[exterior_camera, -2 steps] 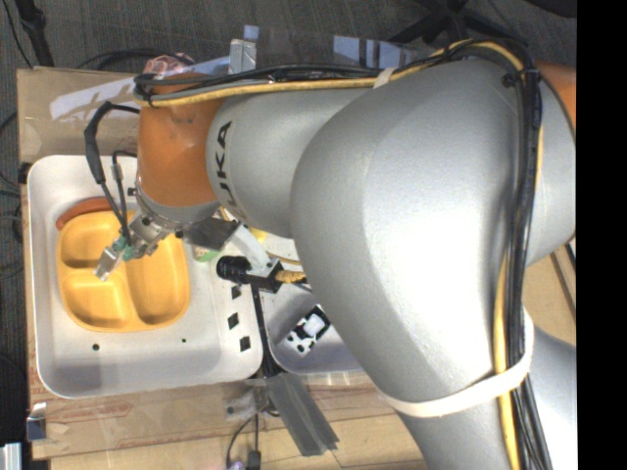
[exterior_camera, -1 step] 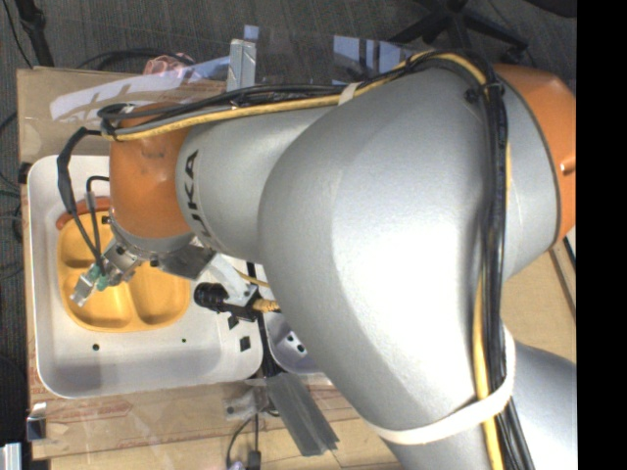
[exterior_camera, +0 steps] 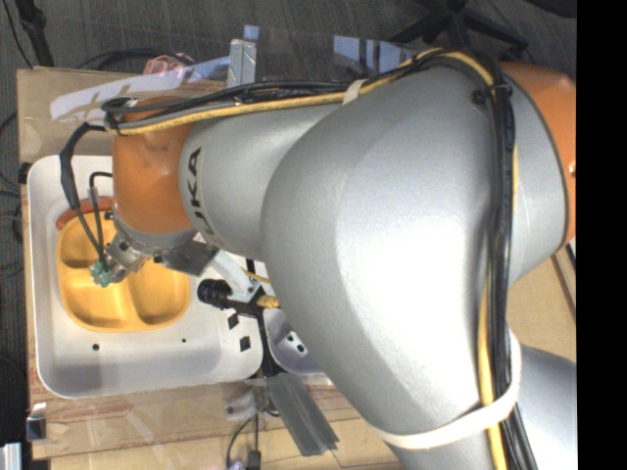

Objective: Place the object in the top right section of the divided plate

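A yellow divided plate (exterior_camera: 93, 297) lies in the left white bin (exterior_camera: 49, 355). The arm's orange band (exterior_camera: 147, 179) and grey wrist hang right over the plate's upper part and hide much of it. The gripper (exterior_camera: 120, 255) points down and left from the wrist, close above the plate's ridges. A small teal-green thing (exterior_camera: 101, 276) shows at its tip, over the plate's middle. Whether that thing is held or lying on the plate cannot be made out.
The big grey arm body (exterior_camera: 392, 243) covers the right bin and most of the bench. A black cable (exterior_camera: 73, 179) loops from the wrist over the left bin's upper left. Black fittings (exterior_camera: 220, 294) sit by the bin's right rim. Papers (exterior_camera: 108, 96) lie beyond the bin.
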You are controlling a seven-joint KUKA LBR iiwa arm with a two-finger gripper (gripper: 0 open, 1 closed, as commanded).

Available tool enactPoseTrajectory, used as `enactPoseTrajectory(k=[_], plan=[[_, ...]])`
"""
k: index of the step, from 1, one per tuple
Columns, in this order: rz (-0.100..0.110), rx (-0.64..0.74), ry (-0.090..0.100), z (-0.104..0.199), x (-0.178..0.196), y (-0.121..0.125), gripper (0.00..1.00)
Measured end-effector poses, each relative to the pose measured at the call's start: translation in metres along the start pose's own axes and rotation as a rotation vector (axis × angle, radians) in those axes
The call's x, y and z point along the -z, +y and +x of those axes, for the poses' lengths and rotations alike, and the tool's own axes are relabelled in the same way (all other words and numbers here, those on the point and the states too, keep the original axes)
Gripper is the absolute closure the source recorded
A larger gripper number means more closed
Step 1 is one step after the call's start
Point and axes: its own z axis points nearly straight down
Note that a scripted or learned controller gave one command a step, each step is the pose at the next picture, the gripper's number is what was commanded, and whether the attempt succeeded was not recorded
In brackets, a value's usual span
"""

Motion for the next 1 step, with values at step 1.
enactPoseTrajectory(k=[1], plan=[[-0.006,0.080,-0.002,0.0114,0.0772,-0.0470,1.00]])
